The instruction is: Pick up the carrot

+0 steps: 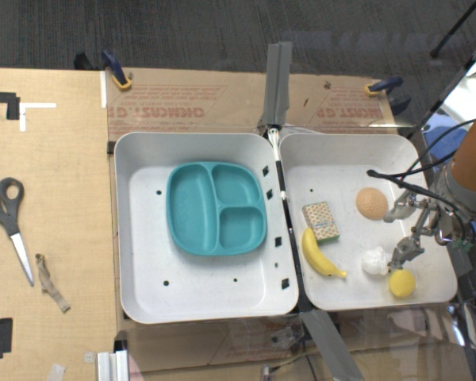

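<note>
My gripper (393, 240) hangs over the right side of the right bin (345, 159), coming in from the right edge. Its two fingers are spread apart and open, with only bare bin floor between them. The upper fingertip (390, 213) lies just right of a tan egg-shaped object (371, 203). The lower fingertip (397, 262) sits between a small white lump (374, 262) and a yellow lemon (402, 283), close to both. A yellow banana (320, 254) lies left of the gripper.
A small patterned box (321, 221) lies beside the banana. The left bin (135, 213) holds a teal divided plate (217, 208). Scissors (9, 221) rest on the cardboard at far left. Black cables (404, 179) run from the arm over the right bin.
</note>
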